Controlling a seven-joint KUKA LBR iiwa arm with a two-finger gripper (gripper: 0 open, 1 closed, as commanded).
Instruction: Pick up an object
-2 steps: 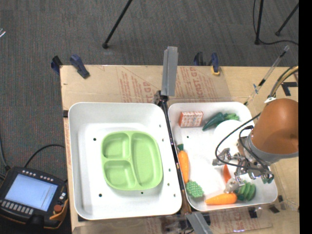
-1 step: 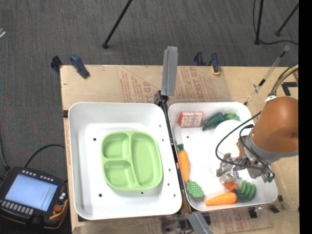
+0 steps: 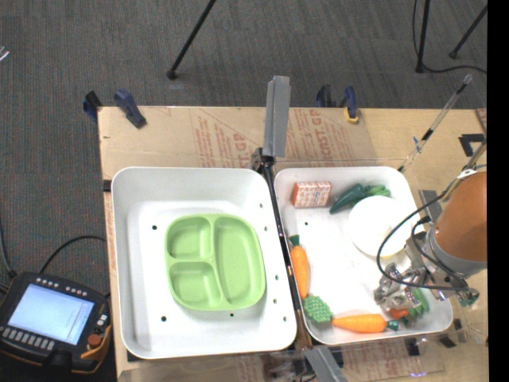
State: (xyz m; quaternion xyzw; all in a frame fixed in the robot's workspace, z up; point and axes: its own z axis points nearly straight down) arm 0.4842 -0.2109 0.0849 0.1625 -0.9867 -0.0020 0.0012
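Starting nearest, along the front of the right bin [image 3: 318, 237]: an orange carrot [image 3: 359, 322] lying flat by the front wall, a green knobbly toy [image 3: 317, 309] just left of it, and the gripper [image 3: 400, 297] lowered into the front right corner over a small green and red item [image 3: 412, 307]; cannot tell whether open or closed, nor what the item is. Further in, a second carrot [image 3: 300, 270] lying lengthwise against the left wall. Beyond, a white round plate [image 3: 372, 223] toward the right side, partly under the grey arm [image 3: 465, 229] with its orange band. At the back, a small orange carton [image 3: 312, 194] and a dark green vegetable [image 3: 358, 195] touching the plate's far edge. In the left bin [image 3: 135, 213], a light green divided tray [image 3: 215, 261]
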